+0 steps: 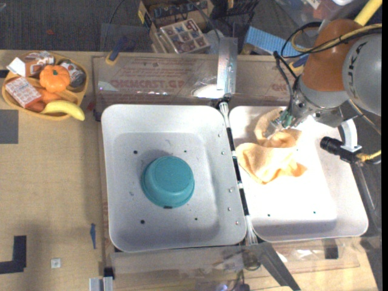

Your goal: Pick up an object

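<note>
Reaching in from the right, the gripper [284,120] sat low over the right bin [315,214], its tip at the upper edge of a crumpled yellow cloth [270,159]. Whether it pinched the fabric could not be told. A teal bowl [168,181] lay upside down well to its left, in the left bin [121,132].

One fixed camera looks down at a slant from above the bench [54,180], framing both bins [121,126].

"KU" letters on grey arm [364,71].
</note>
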### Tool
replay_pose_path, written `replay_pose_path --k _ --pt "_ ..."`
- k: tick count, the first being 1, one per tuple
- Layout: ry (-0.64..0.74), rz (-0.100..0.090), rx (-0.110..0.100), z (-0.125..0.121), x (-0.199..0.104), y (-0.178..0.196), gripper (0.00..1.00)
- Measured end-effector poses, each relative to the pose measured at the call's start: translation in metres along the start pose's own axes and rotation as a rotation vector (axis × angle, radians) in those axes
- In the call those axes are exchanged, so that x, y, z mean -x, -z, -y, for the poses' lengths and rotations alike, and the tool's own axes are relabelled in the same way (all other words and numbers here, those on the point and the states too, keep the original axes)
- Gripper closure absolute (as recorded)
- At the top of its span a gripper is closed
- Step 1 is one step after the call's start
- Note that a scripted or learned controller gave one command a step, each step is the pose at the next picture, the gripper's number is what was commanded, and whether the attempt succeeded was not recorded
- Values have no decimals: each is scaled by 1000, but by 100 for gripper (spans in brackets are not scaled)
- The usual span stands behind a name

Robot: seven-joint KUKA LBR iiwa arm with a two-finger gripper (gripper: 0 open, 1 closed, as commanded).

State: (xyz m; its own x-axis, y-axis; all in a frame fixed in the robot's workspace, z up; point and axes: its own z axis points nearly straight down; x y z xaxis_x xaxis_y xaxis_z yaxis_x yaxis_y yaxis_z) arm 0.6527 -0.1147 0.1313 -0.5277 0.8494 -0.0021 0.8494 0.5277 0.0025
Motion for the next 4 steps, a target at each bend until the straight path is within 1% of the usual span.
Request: replay_pose_path --k 1,2,3,4 --pt "-78 -1 -2 30 1 -10 0" --pt "-86 2 0 -3 24 -28 0" --pt "-83 7 5 -5 24 -17 100" --pt "-83 7 5 -5 24 -17 0"
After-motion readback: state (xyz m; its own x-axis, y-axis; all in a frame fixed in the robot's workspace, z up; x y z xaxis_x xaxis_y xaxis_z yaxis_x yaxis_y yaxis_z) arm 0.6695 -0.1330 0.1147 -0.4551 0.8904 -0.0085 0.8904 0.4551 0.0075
